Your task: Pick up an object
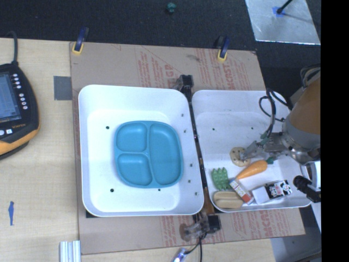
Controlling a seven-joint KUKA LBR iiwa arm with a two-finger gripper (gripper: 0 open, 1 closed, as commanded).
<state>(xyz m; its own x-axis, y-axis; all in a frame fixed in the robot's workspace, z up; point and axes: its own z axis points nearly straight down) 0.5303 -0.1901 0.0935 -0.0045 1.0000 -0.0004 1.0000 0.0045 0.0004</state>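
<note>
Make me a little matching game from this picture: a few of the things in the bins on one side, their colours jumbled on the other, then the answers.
Things:
1. Divided plate
2. Carrot
3. Toy brick
4. Bread roll

Colours:
A. Green
B. Tan
C. Blue
D. Orange

Pairs: 1-C, 2-D, 3-A, 4-B

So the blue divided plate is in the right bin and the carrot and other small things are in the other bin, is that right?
Not quite: the camera view shows the blue divided plate in the left bin. The carrot and the other small things lie in the right bin, so they are indeed in the other one.
</note>
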